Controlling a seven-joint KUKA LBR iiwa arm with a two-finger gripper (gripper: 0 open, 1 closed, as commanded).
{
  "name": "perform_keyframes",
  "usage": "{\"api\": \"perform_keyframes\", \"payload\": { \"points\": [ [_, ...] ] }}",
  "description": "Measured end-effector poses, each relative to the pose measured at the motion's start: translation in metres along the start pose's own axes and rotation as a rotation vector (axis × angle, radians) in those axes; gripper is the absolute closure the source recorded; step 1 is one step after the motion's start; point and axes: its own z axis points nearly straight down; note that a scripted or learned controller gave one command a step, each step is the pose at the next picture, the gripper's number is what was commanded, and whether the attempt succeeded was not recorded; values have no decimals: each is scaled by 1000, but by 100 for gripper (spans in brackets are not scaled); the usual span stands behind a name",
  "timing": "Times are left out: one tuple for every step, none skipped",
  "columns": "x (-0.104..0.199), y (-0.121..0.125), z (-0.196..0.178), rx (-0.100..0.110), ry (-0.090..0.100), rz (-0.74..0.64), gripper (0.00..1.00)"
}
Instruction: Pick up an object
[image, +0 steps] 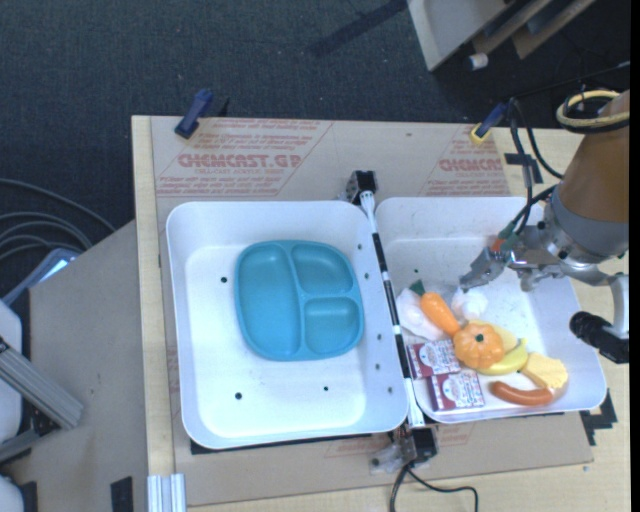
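Note:
My gripper (495, 284) hangs over the upper middle of the right bin (440, 222), open with nothing between its fingers. Just below its left finger lies a small white object (472, 300). A toy carrot (437, 310) sits to the lower left of the gripper. Further toward the bin's front are an orange fruit (479, 346), a yellow banana (507, 361), a yellow wedge (547, 371), a red sausage (521, 394) and a red-and-white packet (447, 373).
The left bin (200, 330) holds a blue divided plate (298, 298). A black divider rail (382, 290) runs between the bins. The arm's orange band (603, 165) rises at the right, with cables above it.

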Motion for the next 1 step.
{"api": "perform_keyframes", "payload": {
  "points": [
    [-25,-45,126,-4,-2,1,0]
  ]
}}
